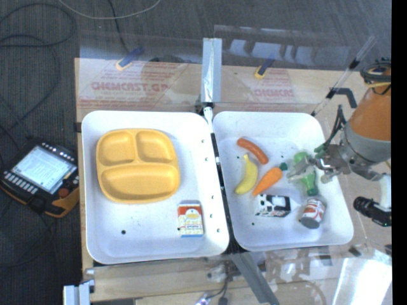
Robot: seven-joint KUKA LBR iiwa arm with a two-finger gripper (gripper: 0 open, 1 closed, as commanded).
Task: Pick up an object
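Right bin [331, 230]: gripper [304, 170] near right edge, over a green object [310, 182]; jaw state cannot be told. Also hot dog [252, 149], banana [247, 175], carrot [268, 180], cow-patterned carton [273, 205], can [311, 212]. Left bin [114, 234]: yellow divided tray [137, 164], small box [190, 218].

- The arm [372, 122] is cut off by the right edge.
- The gripper [313, 168] blurs into a green object [308, 178]; grip unclear.
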